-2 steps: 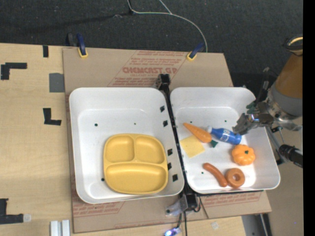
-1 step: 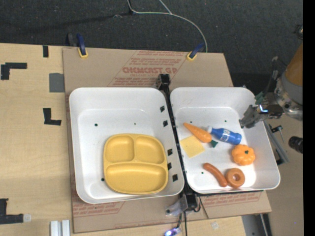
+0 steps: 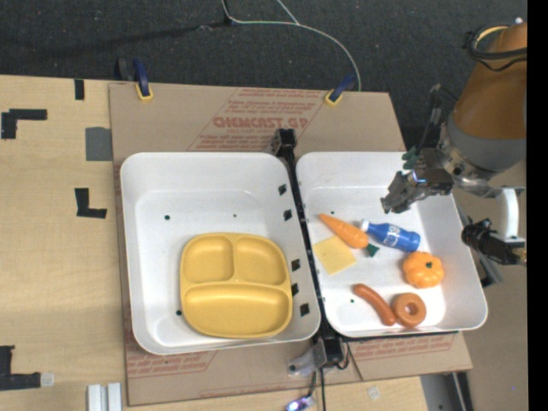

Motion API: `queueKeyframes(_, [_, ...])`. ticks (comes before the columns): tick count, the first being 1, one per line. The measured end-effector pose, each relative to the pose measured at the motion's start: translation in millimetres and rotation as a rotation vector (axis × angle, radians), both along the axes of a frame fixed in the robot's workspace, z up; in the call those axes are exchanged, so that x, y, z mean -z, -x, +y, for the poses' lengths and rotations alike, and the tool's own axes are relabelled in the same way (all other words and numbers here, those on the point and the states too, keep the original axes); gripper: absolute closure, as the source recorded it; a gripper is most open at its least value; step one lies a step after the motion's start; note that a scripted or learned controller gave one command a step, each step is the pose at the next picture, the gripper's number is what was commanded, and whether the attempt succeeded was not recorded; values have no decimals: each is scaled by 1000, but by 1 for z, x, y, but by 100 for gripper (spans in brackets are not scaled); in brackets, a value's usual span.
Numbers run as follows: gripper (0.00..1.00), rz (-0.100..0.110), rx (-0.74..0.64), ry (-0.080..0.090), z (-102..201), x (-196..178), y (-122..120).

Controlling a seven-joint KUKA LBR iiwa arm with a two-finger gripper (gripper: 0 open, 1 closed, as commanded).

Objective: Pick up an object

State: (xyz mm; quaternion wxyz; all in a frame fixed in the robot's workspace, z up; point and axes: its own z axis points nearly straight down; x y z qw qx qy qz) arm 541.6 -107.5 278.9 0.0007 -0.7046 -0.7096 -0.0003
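White plastic was what I saw most of: two shallow bins side by side on a cardboard sheet, the left bin [image 3: 145, 187] and the right bin [image 3: 342, 174] touching along a black divider. In the left bin lay a yellow tray [image 3: 235, 285] with three compartments, set toward the near side. The right bin held the small things. A carrot [image 3: 342, 229] lay at a slant near the middle, its tip pointing toward the divider, and a yellow cheese slice [image 3: 334, 255] sat just beside it on the near side. A blue bottle [image 3: 392, 235] lay on its side just right of the carrot, with an orange pumpkin [image 3: 424, 269] near it. A sausage [image 3: 374, 303] and a donut [image 3: 409, 309] lay together at the near edge, touching or nearly so. From my seat the gripper [image 3: 402, 193] hung over the right bin's far right part, above and a little beyond the bottle, with nothing held between its fingers that I could see. It was too dark and small for me to tell whether they stood wide or narrow.
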Motion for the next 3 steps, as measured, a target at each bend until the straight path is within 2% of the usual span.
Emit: queueKeyframes(3, [100,2,1,1,171,48,-36])
